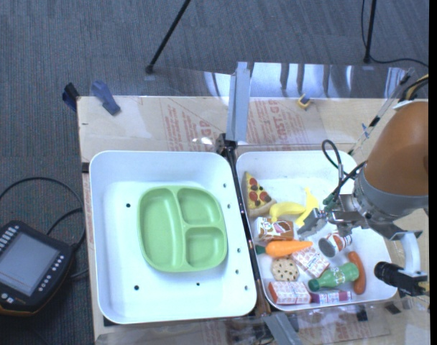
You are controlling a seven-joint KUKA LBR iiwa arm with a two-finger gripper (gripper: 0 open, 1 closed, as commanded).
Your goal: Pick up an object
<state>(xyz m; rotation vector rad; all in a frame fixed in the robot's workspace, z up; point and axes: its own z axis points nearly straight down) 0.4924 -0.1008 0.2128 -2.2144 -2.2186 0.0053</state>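
My gripper [320,220] hangs low over the middle of the right bin [305,160], reaching in from the right under the orange-banded arm. Just left of it lies a yellow banana [286,210]. A small red and white can [333,244] sits right below it. An orange carrot [289,248] and a brown snack packet [274,228] lie to its lower left. A pizza slice [256,192] rests by the bin's left wall. I see nothing held in the gripper.
The front of the right bin holds a cookie [284,268], a pink wafer box [312,262], a green bottle [335,276], a red sausage [357,272] and a red carton [289,291]. The left bin [111,192] holds a green divided plate [182,227].
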